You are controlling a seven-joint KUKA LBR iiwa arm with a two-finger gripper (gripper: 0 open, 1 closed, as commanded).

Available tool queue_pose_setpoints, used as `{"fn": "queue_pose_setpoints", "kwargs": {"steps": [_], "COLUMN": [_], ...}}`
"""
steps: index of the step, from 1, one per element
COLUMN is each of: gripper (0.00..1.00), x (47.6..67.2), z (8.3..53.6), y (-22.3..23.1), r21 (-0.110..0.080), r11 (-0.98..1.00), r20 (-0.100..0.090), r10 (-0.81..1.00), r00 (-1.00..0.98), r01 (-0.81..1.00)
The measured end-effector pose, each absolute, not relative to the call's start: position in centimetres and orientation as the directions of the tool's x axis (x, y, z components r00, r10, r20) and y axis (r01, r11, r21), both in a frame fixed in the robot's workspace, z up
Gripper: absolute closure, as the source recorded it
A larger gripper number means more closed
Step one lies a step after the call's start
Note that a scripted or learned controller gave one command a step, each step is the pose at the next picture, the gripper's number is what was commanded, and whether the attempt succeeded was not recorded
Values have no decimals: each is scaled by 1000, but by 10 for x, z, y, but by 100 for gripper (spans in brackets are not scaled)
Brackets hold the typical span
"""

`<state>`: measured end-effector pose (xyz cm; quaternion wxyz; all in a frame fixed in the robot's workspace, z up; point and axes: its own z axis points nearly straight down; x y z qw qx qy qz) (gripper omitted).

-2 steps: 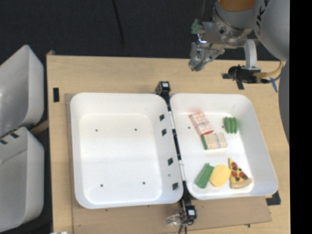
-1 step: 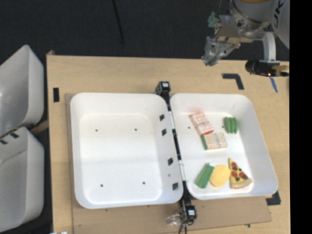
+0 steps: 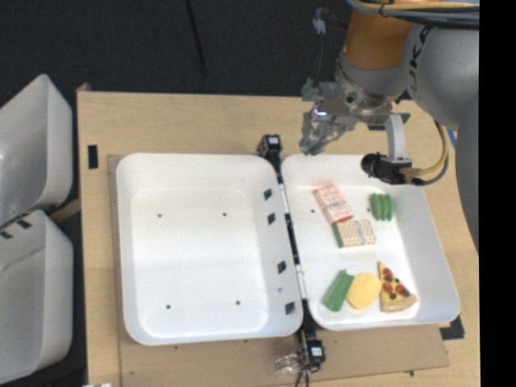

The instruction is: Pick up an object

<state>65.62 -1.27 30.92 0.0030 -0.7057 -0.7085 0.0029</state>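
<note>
At the upper right of the frame I see the arm (image 3: 403,31), grey with its orange band, reaching down so that the gripper (image 3: 316,141) hangs over the bench (image 3: 185,119) just above the top left corner of the right bin (image 3: 439,272). I cannot tell how its jaws are set; they are too small and dark against the wood, and I see nothing held in them.

All the objects lie in the right bin. Nearest the gripper, in the upper middle of that bin, I see a small pink and white packet (image 3: 332,203), and just below it, close or touching, a speckled square packet (image 3: 355,233). To the right of the pink packet, apart from it, sits a small green piece (image 3: 381,207). Along the bin's lower edge I count three things in a row: a green oblong piece (image 3: 338,290) lying at a slant, a yellow rounded piece (image 3: 364,291) just beside it, and a toy pizza slice (image 3: 394,289) against the yellow piece's right side.

The left bin (image 3: 129,216) fills the centre left of the frame, with a strip of black clips (image 3: 283,240) running down the seam between the two bins.
</note>
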Motion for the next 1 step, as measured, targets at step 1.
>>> {"fn": "queue_pose_setpoints", "kwargs": {"steps": [1], "gripper": [100], "x": [690], "z": [283], "y": [-52], "r21": [2], "r11": [-3], "r20": [-4], "r10": [1000], "r00": [3], "r01": [1000]}}
